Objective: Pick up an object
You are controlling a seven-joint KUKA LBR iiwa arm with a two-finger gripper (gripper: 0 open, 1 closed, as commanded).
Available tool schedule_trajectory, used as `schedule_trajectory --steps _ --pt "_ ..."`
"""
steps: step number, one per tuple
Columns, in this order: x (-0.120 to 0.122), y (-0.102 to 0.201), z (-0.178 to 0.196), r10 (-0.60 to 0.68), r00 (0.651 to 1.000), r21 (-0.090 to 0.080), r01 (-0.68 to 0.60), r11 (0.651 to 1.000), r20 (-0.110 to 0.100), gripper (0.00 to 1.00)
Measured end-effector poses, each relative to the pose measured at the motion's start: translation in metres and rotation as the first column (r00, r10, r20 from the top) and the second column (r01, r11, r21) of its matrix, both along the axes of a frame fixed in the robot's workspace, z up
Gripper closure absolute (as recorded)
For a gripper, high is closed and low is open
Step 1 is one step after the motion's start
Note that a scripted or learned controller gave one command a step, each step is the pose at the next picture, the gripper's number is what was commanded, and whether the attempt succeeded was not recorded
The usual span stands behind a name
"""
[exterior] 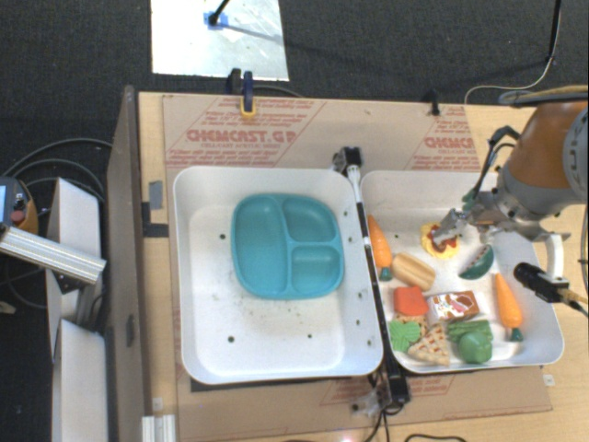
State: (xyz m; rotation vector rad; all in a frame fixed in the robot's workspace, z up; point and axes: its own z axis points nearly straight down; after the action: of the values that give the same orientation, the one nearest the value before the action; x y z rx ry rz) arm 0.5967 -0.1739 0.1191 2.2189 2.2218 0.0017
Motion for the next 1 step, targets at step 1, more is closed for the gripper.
schedule_trajectory --steps 1 --pt "0.0137 0.0715 0.0680 0.010 1.000 0.002 -0.010 1.000 0.008 0.00"
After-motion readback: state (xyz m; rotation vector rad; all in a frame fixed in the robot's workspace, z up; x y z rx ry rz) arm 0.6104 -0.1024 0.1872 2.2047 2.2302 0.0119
